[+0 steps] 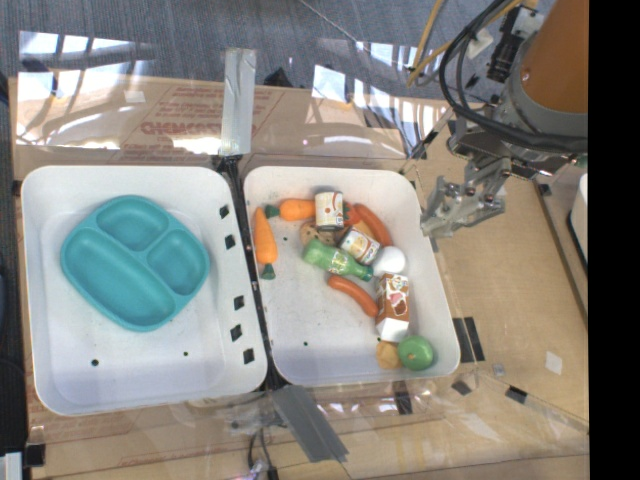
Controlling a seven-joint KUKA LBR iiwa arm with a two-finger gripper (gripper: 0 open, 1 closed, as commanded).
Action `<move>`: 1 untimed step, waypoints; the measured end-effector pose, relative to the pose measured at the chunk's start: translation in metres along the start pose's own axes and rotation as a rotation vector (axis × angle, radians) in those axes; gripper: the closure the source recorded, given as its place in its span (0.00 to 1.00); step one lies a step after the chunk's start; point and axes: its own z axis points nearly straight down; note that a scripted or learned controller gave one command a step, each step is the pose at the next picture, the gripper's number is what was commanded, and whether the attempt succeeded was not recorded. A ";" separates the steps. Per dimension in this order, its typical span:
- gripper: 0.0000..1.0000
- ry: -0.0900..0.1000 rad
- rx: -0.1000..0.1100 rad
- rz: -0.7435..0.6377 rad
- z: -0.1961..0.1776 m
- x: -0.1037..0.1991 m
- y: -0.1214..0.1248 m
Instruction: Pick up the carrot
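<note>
The carrot (264,239) lies lengthwise along the left wall of the right bin (425,268), near the frame's centre. The gripper (456,211) hangs outside that bin's upper right rim with nothing between its fingers; their spread cannot be told.

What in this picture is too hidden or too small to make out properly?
- Gripper: its fingers blur together beside the right bin, so open or shut is unclear.
- Arm: cut off by the top edge.
- Can and bottle labels: too small to read.
- Small brown item: partly covered by neighbours beyond the carrot.
</note>
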 end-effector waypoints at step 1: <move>1.00 -0.002 -0.004 -0.366 0.053 0.036 0.019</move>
